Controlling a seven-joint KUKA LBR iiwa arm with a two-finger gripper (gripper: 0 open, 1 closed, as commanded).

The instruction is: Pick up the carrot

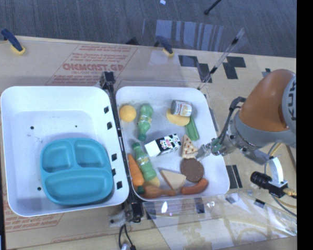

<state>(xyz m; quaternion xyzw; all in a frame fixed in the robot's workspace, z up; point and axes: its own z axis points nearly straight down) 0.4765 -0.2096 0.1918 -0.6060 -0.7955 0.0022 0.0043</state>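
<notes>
The carrot [135,170] is a short orange piece lying along the left wall of the right bin [157,91], near its front. My gripper [211,149] hangs at that bin's right wall, far to the right of the carrot and apart from it, just beside a pizza slice [188,147]. The grey arm with its orange band [265,107] reaches in from the right above it. Nothing shows in the gripper.
A green bottle [143,161], bread slice [172,179], brown cookie [192,169] and sausage [194,187] crowd the carrot's right side. Farther back lie a lemon [127,113], another green bottle [144,120], can [181,108] and milk carton [164,144]. The left bin holds a blue divided plate [75,172].
</notes>
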